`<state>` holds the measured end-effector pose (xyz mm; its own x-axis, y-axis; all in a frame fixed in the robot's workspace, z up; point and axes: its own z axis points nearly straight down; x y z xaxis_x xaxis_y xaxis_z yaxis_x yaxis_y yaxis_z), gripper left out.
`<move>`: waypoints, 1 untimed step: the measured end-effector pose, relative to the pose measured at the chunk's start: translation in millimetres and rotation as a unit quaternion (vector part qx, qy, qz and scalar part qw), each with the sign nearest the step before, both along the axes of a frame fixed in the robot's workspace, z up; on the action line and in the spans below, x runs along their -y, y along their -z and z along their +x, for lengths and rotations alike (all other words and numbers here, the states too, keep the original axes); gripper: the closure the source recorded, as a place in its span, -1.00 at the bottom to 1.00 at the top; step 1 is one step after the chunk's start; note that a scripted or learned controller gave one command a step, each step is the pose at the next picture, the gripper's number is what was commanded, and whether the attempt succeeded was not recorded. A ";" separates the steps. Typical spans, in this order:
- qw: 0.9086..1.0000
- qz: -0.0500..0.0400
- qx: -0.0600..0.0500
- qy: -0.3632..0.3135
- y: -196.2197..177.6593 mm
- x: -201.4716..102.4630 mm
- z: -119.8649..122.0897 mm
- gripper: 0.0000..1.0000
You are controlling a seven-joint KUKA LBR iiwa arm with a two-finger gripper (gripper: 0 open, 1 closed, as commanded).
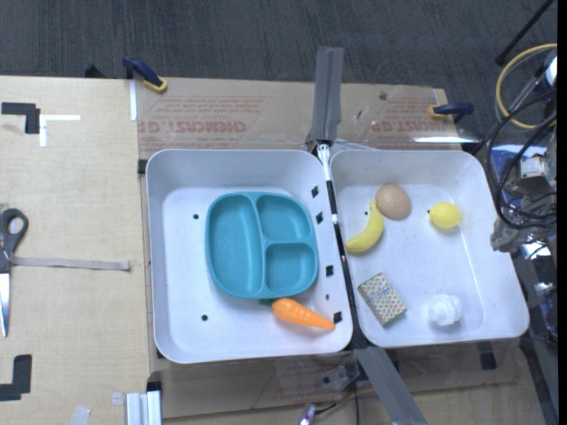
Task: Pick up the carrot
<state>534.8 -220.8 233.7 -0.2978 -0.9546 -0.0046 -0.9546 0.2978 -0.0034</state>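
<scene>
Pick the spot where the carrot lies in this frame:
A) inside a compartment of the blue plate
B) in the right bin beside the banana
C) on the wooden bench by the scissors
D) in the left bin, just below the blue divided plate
D: the carrot lies on the left bin floor at the lower edge of the blue divided plate.

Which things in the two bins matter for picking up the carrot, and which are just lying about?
For the job:
- carrot, lying in the left bin at the near edge of the teal divided plate

Lying about:
- banana, egg, lemon, patterned sponge and white crumpled object in the right bin
- scissors on the bench at the left
</scene>
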 end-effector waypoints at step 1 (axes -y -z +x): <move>0.991 0.000 -0.001 -0.130 -1.9 -22.9 -55.8 1.00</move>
<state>479.0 -197.9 235.6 -0.0414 -0.9991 -0.0036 -0.9991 0.0415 -0.0015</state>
